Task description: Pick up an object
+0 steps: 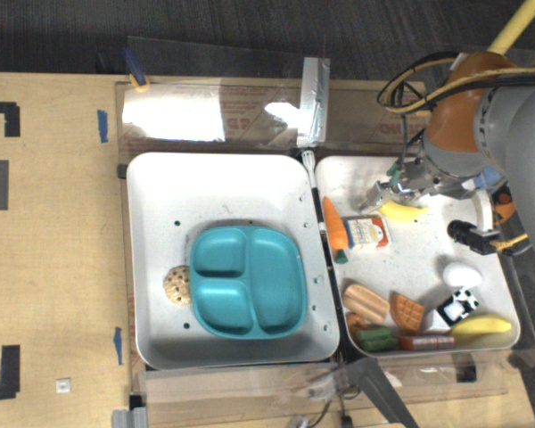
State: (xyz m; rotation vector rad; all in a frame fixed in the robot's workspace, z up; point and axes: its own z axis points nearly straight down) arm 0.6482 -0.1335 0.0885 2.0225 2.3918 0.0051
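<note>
Plastic, mostly: spotted at the near wall of the right shallow white bin (421,259) a yellow toy banana (481,326), a black-and-white blocky toy (458,307), a brown waffle-patterned piece (407,310) and a tan bread-like roll (366,301), all crowded close. Found farther in an orange toy carrot (336,230) along the left wall, touching or just beside a small white-and-red carton (367,232).

Located beyond these the likely target, a small yellow curved plastic piece (401,210), lying flat on the bin floor just beside the carton. Saw the two-finger gripper (398,186) low over its far edge; could not tell whether released or clenched, nor whether touching. Saw nothing held.

Judged the yellow piece light, stiff and smooth, so apt to slide or skid out of a pinch on the slick bin floor. Would take hold across its narrow middle, keeping off the carton, rather than by a tapering end.

Noted in the left shallow white bin (160,194) a teal divided plate (248,279) with a speckled round cookie (176,285) against its left rim. Made out past both bins a glossy clear sheet over brown cardboard (205,114), a pale wooden bench (45,239) around, and little free room among the toys.
</note>
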